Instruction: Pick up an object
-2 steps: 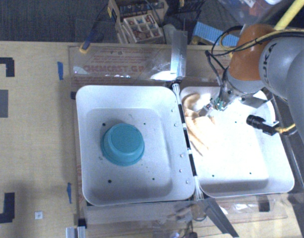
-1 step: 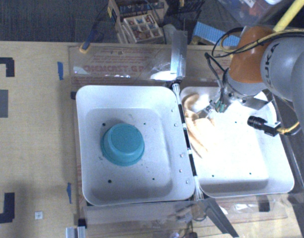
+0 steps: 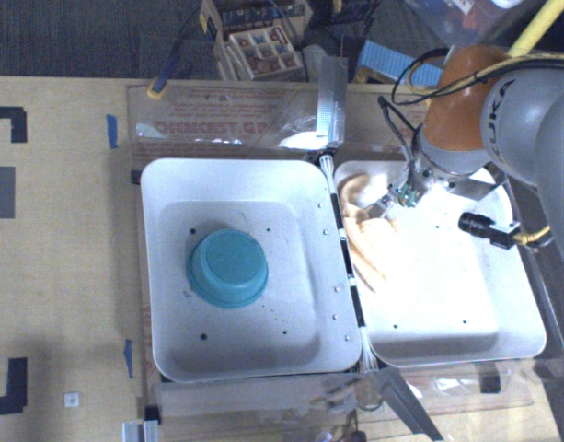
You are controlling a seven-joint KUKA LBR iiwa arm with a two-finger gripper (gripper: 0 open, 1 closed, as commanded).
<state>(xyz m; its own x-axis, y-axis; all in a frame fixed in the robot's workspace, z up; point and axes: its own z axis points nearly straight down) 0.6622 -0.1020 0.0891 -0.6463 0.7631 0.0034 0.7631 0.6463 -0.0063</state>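
In left bin [image 3: 162, 201], centre: blue bowl [image 3: 228, 267], upside down. Over right bin [image 3: 521, 339], far corner: gripper [image 3: 398, 198], washed out by glare; we cannot tell fingers' state.

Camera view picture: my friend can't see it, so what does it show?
A grey robot arm with an orange band reaches from the right into the right shallow white bin, its gripper low near the bin's far left corner. A round teal plastic bowl sits upside down in the left shallow white bin.
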